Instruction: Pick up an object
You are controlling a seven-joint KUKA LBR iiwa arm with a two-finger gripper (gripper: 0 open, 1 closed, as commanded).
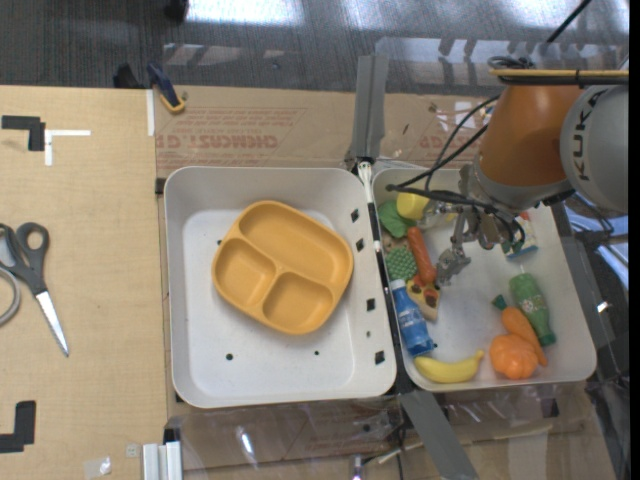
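Note:
My gripper (453, 263) hangs low over the middle of the right bin (572, 268), under the orange-banded wrist. Nothing shows in its grasp. Just left of it lie a red-orange pepper (422, 256) and a green waffle-textured piece (402, 264). A yellow lemon (410, 205) and a green item (391, 220) sit in the bin's far left corner. A blue bottle (411, 320) lies along the left wall. A banana (448, 369) rests by the front edge, with an orange (512, 358), a carrot (521, 325) and a green bottle (530, 303) to the right.
The left bin (200, 358) holds a yellow divided plate (283, 266). A small white and blue item (521, 249) lies right of the gripper. Scissors (35, 278) lie on the wooden bench at far left. Cables trail from the wrist across the right bin's back.

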